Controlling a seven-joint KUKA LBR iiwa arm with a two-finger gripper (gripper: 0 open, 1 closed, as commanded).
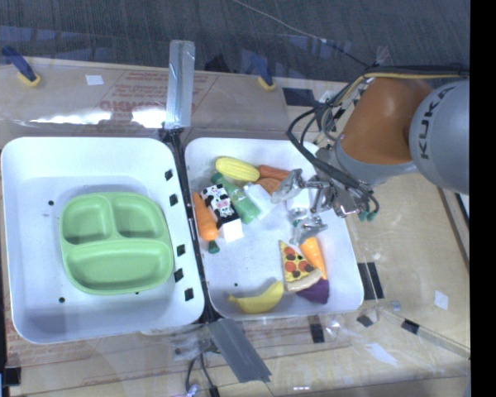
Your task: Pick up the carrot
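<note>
Bench (413, 255) with two bins: left bin (16, 151) bearing green tray (114, 242), right bin (256, 267) crowded with toys, arm (397, 131) stretched in over it. Hung gripper (302, 201) above that bin's right half, jaws spread and clamped on nothing, just beyond carrot (316, 253) lying against pizza (295, 265); showed second carrot (205, 217), green-tipped, along the left wall. Needed, by judgement, to settle on the nearer one, set jaws across its narrow width, descend straight and close clear of pizza.

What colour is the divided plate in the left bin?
Light green, plain, with no pattern. The divided plate shows clearly in the camera view.
</note>
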